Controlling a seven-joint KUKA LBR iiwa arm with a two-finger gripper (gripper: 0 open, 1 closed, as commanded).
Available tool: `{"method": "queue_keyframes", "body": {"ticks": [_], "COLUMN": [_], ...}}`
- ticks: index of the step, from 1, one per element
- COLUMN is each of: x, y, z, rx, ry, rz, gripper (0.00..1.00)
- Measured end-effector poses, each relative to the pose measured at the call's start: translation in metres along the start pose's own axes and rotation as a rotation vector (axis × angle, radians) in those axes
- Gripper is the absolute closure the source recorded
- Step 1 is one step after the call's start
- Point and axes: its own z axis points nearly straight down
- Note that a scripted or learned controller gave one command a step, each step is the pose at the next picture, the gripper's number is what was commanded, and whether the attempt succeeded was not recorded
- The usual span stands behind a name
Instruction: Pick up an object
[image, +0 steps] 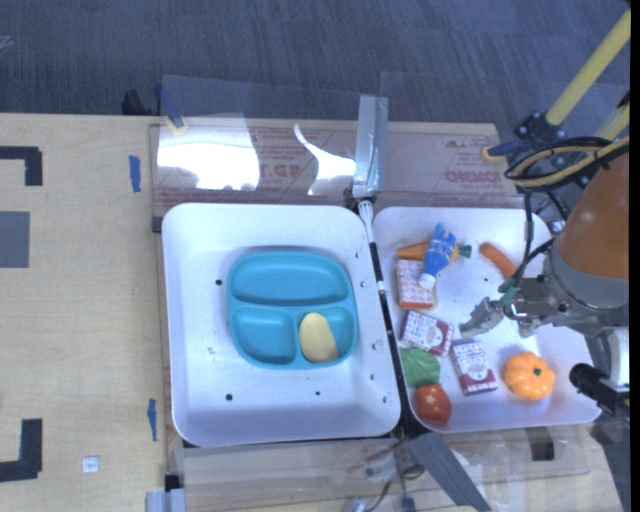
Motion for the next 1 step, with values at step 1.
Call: {"method": "queue_keyframes", "body": {"ticks": [1], "x": [-0.0026], "y": [-0.0092], "z": [-0.0207], "rx": [-0.005], "ry": [-0.002], "rz": [0.0], "gripper": [0.0]}}
